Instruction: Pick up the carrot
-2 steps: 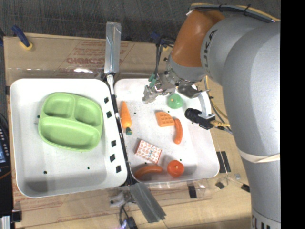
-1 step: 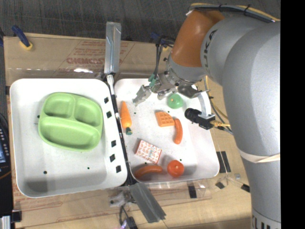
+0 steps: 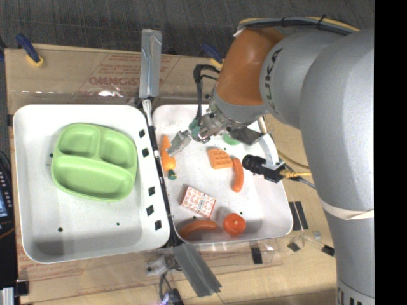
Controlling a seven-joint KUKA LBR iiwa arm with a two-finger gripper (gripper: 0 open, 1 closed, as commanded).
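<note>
The carrot (image 3: 167, 155) is a small orange piece with a green stub at its near end. It lies in the right bin (image 3: 280, 203) against the left wall, pointing roughly front to back. My gripper (image 3: 180, 142) hangs low over the bin's back left part, its tip just right of the carrot's far end and close to it. Whether it touches the carrot is not clear from this angle. The grey arm with its orange band (image 3: 245, 68) comes in from the right above it.
The right bin also holds an orange waffle (image 3: 219, 158), an orange sausage (image 3: 237, 174), a patterned box (image 3: 197, 201), a round orange-red piece (image 3: 234, 223) and a reddish sausage (image 3: 197, 229). A green divided plate (image 3: 95, 161) lies in the left bin (image 3: 38, 234).
</note>
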